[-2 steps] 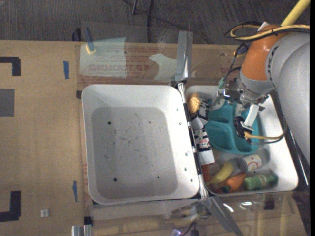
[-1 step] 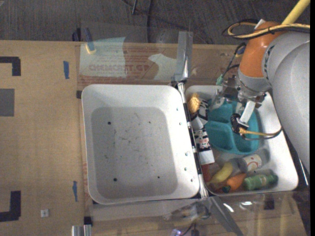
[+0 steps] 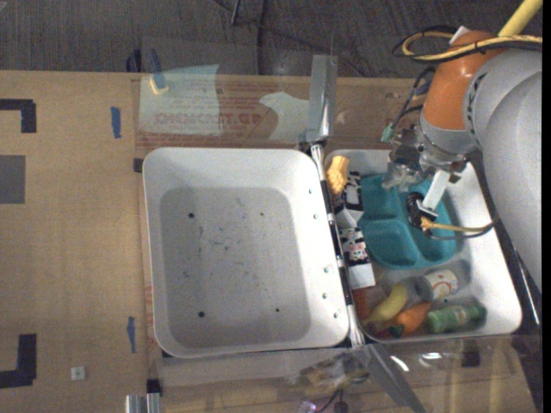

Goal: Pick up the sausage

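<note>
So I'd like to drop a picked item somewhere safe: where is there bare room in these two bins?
The left white bin has a bare floor from wall to wall. The right white bin is crowded: a teal divided tray sits mid-bin under the gripper, and a yellow banana, orange carrot and green bottle line its near wall. A narrow strip stays free right of the tray.
</note>
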Action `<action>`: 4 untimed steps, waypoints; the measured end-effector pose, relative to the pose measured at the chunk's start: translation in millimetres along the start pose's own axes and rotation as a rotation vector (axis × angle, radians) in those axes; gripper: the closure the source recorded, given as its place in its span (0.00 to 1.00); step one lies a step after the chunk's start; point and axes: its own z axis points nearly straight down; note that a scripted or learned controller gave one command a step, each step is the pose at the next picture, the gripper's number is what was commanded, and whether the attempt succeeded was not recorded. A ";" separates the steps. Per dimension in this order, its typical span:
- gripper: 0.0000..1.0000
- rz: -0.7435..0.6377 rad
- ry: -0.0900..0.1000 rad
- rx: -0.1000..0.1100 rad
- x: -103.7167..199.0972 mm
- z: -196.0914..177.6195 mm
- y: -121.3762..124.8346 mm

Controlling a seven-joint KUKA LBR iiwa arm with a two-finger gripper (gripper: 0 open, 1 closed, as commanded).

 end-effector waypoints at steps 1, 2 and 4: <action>0.00 0.004 -0.004 0.008 -3.7 0.8 -1.6; 0.00 0.012 0.001 0.010 -3.0 8.0 -0.7; 0.00 0.309 0.004 0.024 3.6 10.0 -4.3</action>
